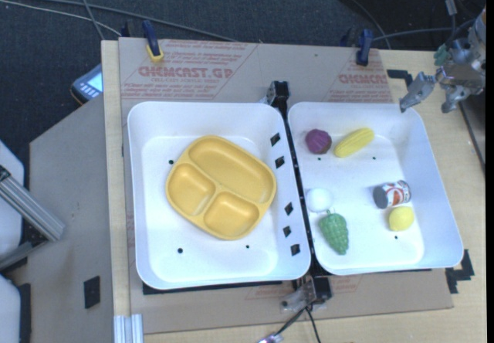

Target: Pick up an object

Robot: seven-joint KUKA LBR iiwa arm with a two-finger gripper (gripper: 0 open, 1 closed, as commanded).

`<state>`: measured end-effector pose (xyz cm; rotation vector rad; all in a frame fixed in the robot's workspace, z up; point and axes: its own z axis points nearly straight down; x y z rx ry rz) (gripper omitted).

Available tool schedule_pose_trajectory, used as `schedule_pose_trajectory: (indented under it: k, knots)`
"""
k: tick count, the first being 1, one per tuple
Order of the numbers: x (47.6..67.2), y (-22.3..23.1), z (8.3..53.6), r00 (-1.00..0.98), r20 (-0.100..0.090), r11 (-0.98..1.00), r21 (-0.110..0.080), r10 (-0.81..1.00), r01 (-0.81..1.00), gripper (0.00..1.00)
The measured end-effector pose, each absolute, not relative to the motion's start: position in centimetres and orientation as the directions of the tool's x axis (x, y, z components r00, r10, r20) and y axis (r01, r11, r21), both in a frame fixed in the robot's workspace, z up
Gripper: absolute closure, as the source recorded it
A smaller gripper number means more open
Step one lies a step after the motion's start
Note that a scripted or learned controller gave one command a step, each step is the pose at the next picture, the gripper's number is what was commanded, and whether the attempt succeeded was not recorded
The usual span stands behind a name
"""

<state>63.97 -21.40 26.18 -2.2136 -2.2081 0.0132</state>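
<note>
Camera view is showing the gripper point(432, 93) hanging with jaws wide apart, holding nothing, past the right bin's point(436, 179) top corner; inside are sitting a corn cob point(353, 142), purple fruit point(318, 140), can point(392, 195), lemon point(401, 219), white ball point(318, 198), green bunch point(335, 232)

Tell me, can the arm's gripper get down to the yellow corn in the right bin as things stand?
Probably yes. The gripper sits up at the right bin's far right corner, and the yellow corn lies in the open near that end. Only the purple ball is close beside it; nothing covers it.
</note>
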Motion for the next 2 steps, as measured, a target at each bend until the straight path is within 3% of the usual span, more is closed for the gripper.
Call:
schedule_pose_trajectory:
  k: [1,2]
  knots:
    - [64.2,-21.3,26.9,-0.001,0.002,0.001,-0.005,1.000,1.000,0.00]
    - [64.7,-21.5,20.4,-0.001,0.003,0.001,-0.010,1.000,1.000,0.00]
